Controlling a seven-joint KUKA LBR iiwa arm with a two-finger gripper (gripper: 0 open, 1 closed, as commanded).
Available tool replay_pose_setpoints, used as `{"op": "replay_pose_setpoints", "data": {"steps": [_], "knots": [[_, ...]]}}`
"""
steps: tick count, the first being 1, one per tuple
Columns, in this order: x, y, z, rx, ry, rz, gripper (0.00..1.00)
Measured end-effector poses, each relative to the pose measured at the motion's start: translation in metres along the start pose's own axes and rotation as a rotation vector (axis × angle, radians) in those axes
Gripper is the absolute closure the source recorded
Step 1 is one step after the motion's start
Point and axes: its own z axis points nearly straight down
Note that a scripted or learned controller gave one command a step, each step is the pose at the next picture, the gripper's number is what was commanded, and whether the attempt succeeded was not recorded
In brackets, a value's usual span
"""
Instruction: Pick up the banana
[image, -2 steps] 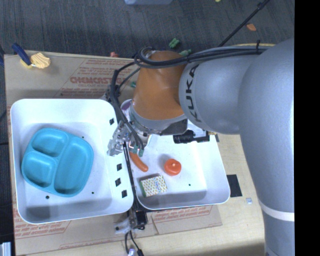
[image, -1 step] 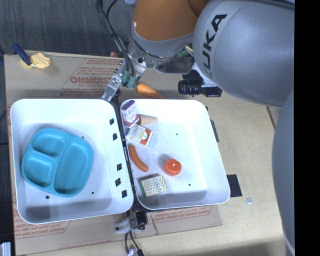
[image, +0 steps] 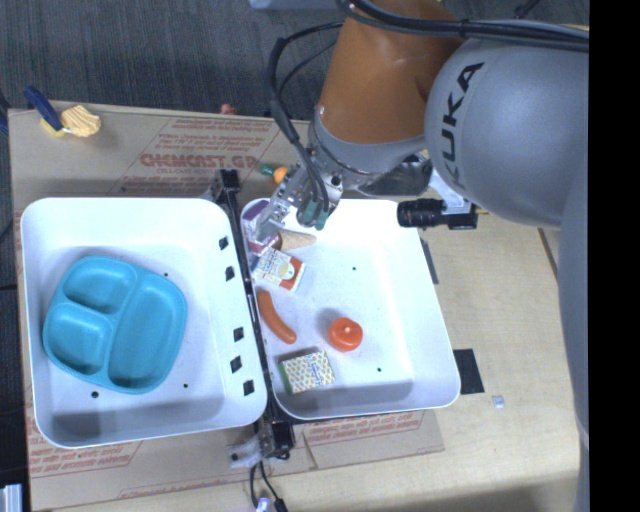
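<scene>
You are looking down on a tan bench, with dark floor along the top of the frame and a brown cardboard sheet printed in red under both bins. On the sheet's upper left corner, outside the bins, lies a yellow lump with a blue handle beside it. The left bin holds a blue tray with several compartments, set left of its middle. The right bin holds its things mostly along the left side: a purple cup in the upper left corner, a red-and-white packet below it, an orange sausage lower still, a patterned green packet near the bottom edge and a round orange piece just right of the sausage. You cannot pick out the banana with certainty; the likeliest thing is a pale cream-and-tan piece in the bin's upper left, just beside the cup and above the red-and-white packet. The gripper hangs right over that piece, near the top edge of the right bin. You cannot tell how wide it stands or whether it has hold of anything.
</scene>
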Motion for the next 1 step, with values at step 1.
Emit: {"op": "replay_pose_setpoints", "data": {"steps": [1], "knots": [[-0.0171, -0.1090, 0.0865, 0.001, 0.002, -0.083, 1.00]]}}
